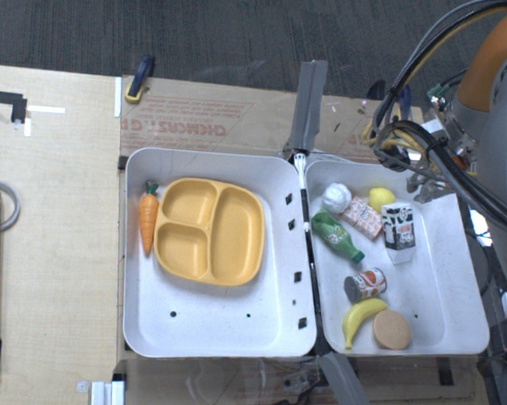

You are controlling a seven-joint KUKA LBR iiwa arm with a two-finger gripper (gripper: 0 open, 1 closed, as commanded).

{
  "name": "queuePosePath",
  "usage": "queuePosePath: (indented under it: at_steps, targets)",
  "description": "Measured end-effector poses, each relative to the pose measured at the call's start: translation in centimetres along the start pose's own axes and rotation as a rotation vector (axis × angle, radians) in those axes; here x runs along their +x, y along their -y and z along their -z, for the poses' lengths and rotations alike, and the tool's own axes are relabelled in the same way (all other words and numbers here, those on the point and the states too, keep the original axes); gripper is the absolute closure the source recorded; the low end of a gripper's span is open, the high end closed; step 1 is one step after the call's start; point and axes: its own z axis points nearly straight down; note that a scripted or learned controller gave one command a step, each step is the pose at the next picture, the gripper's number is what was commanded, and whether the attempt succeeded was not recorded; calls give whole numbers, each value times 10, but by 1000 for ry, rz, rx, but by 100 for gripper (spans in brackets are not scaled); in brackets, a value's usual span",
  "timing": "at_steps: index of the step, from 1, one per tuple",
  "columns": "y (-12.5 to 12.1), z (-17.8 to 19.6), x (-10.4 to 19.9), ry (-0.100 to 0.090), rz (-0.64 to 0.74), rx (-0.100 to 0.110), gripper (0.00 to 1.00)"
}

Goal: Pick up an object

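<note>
While my pincer (425, 185), whose state I cannot tell, hovers beside the milk carton (398, 226), a descent could clip the lemon (381, 198) crowding alongside it.

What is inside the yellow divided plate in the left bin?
The three compartments of the yellow divided plate show bare yellow surface. A carrot lies beside it in the left bin. The bin floor under the plate is covered.

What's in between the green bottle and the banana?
In the camera view, a small can lies on its side between the green bottle and the banana, in the right bin.
</note>
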Motion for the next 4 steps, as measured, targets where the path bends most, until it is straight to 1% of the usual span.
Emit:
queuePosePath:
  at_steps: [1,2,3,4]
  targets:
    - [-46,13,-42,2,238,1,100]
    - [-10,14,19,2,122,0,100]
    - [-2,35,17,1,-80,0,100]
    - [-21,5,8,3,-122,1,100]
